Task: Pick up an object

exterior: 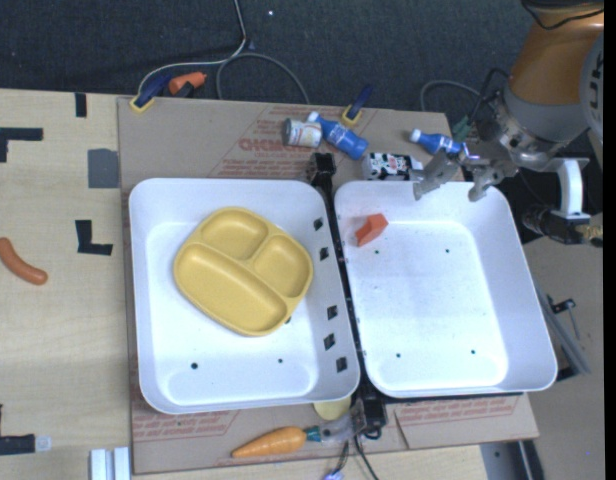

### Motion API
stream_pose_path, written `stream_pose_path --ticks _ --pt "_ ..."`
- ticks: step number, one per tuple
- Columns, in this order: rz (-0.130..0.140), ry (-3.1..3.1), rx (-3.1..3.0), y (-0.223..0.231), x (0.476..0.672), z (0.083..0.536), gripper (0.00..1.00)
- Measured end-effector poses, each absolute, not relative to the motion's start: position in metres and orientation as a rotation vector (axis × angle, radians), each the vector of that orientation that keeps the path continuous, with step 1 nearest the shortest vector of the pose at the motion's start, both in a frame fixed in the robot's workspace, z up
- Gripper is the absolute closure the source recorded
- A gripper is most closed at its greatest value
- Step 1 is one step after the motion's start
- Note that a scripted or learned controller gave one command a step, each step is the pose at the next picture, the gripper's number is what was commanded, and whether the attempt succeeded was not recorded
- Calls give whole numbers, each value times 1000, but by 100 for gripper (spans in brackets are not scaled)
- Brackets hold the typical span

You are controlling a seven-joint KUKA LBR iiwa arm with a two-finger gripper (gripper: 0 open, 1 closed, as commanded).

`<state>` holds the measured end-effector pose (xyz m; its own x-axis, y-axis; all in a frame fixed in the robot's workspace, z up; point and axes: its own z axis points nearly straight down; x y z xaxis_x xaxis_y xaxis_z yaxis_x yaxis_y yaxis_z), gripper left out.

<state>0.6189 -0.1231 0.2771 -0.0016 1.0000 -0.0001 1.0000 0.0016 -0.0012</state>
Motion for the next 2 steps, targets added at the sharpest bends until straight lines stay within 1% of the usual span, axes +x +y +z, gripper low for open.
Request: stream_pose_path --ticks 1,2 --pt "8 -2220 -2218 -133 643 192 0" --pt "4 -2221 -2216 -112 649 98 0"
